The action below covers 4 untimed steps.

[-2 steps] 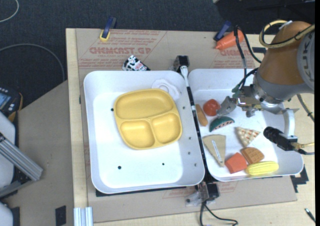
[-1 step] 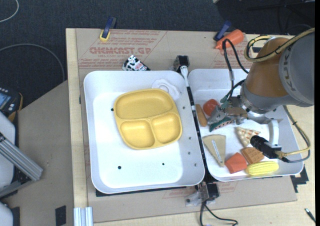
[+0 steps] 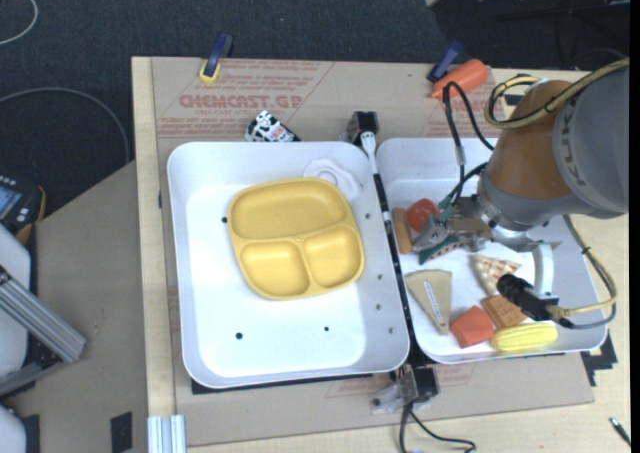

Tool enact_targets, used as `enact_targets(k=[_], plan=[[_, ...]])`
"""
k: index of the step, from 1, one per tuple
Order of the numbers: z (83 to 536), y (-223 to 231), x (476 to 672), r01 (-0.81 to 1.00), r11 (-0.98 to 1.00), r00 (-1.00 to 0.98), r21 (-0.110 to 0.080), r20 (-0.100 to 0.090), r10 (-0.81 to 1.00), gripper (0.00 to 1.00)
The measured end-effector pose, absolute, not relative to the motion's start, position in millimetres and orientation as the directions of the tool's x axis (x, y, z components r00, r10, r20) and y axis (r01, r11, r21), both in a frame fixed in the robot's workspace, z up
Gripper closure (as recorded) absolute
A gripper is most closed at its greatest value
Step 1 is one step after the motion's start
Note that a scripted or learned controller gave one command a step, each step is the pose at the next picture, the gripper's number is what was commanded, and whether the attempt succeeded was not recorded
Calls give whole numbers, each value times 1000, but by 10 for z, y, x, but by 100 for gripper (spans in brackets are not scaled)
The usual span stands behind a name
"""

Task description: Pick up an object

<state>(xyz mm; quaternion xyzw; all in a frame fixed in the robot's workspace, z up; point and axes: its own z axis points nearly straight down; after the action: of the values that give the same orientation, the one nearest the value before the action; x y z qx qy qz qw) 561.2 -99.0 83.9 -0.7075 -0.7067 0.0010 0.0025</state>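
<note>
Two shallow white bins are set side by side on a board-topped bench.

Left bin: one yellow divided plate is held here, lying flat near the middle, with one long compartment at the back and two smaller ones at the front. A small white lid-like piece is seen just behind the plate, by the bin's far right corner.

Right bin: several small play-food items are gathered here. A red tomato-like piece lies near the bin's left wall, with a tan strip just beside it. A pale wedge lies toward the front, an orange block is placed near the front edge, and a yellow corn cob is found at the front right, touching a brown piece. A pizza slice lies between the corn cob and the arm.

Arm: the grey arm with its orange band is reached in from the right, over the right bin. The gripper is lowered among the items, just beside the red piece (whether its fingers are spread or closed cannot be told, and nothing is seen clearly between them).

Bench surround: a yellow clamp and an orange clamp are fixed at the far edge.
</note>
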Motion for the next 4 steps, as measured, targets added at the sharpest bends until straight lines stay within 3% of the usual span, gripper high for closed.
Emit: enact_targets(k=[1,3,4], plan=[[951,-991,5619,1000,-2,2,-2,1,1000,100],[2107,-950,5791,1000,2,-2,8,-2,1000,100],[2258,-947,5799,1000,1,-1,4,-1,1000,100]])
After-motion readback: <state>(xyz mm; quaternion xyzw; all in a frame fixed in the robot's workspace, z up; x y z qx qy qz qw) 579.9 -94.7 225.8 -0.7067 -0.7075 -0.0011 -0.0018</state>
